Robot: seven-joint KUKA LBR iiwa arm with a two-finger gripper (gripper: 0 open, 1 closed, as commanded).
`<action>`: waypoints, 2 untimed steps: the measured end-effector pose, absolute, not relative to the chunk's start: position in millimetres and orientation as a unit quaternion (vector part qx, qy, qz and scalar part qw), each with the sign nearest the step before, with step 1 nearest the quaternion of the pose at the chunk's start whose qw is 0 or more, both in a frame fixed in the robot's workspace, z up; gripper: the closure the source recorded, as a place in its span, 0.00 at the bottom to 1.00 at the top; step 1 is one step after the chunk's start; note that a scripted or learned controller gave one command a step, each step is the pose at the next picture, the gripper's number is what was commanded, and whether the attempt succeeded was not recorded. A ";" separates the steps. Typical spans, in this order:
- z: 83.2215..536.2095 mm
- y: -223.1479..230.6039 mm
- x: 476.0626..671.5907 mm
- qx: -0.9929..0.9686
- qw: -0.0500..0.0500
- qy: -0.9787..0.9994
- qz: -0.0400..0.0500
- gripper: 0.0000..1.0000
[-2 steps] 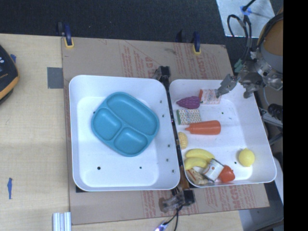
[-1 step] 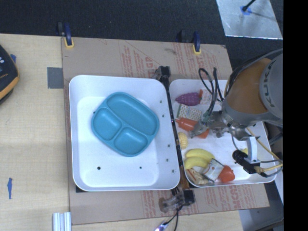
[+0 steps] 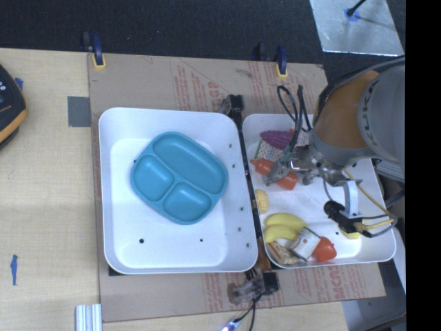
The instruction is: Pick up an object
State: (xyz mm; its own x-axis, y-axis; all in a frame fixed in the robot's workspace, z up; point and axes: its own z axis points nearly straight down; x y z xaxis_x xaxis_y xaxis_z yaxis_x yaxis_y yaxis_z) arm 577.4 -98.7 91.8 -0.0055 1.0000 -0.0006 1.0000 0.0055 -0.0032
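The right bin (image 3: 372, 254) holds several toy foods: a purple bunch of grapes (image 3: 276, 138), an orange carrot piece (image 3: 262, 165), a red piece (image 3: 286, 181), a yellow corn piece (image 3: 262, 200), yellow bananas (image 3: 282, 226), a sandwich-like piece (image 3: 293, 248) and a red tomato (image 3: 324, 251). My gripper (image 3: 284, 171) reaches down from the right into the upper left part of this bin, right at the red piece and beside the carrot. Its fingers are dark and small against the clutter.
The left bin (image 3: 117, 240) holds a blue divided plate (image 3: 179, 176). Black cables (image 3: 293, 105) loop above the right bin. The grey and orange arm (image 3: 351, 119) covers the right bin's upper right corner. A yellow-black device (image 3: 10, 109) lies at the bench's left edge.
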 end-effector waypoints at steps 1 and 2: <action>90.6 -97.7 609.2 -0.705 0.004 -0.709 0.003 0.00; 101.8 -98.8 610.1 -0.704 0.003 -0.710 0.003 1.00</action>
